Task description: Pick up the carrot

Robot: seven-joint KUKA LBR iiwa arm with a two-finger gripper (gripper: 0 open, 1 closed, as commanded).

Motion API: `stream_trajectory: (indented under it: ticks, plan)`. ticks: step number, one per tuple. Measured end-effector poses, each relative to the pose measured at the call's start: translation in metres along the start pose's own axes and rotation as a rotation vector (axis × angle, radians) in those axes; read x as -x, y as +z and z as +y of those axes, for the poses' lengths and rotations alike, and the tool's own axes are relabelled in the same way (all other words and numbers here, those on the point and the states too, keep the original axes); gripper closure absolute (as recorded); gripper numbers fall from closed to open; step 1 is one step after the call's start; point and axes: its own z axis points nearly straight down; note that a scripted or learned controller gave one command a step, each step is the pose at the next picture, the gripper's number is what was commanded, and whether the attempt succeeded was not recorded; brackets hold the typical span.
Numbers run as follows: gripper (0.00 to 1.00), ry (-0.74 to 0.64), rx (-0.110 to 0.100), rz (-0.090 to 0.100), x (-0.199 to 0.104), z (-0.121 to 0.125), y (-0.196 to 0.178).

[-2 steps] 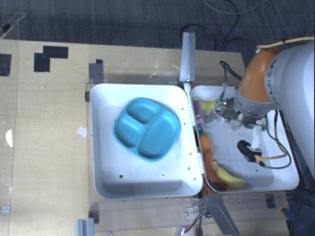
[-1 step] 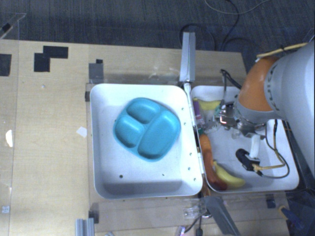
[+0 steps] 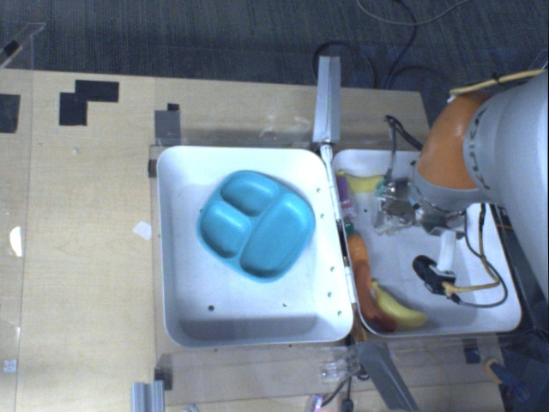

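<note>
Camera view, gripper (image 3: pixel 393 209): low over the right bin (image 3: pixel 506 316); open or closed, cannot tell.
arm (image 3: pixel 502 136): reaches in from the right, wrist angled down.
carrot (image 3: pixel 358 263): against that bin's left wall, apart from the gripper.

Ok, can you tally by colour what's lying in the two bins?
Blue: 1, divided plate, left bin.
Orange: 1, carrot, right bin.
Yellow: 2, banana and a yellow piece at the far end.
Dark red: 1, lump against the banana.
Pink-green: 1, blurred item by the dividing wall.
Total: 6.
</note>
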Motion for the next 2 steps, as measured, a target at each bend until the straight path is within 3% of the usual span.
stream_trajectory:
  ticks: [1,2]
  plan:
    - [1.00,0.068,-0.011,-0.003,-0.068,0.025,-0.117]
    - [1.00,-0.024,-0.013,-0.003,-0.140,0.071,-0.082]
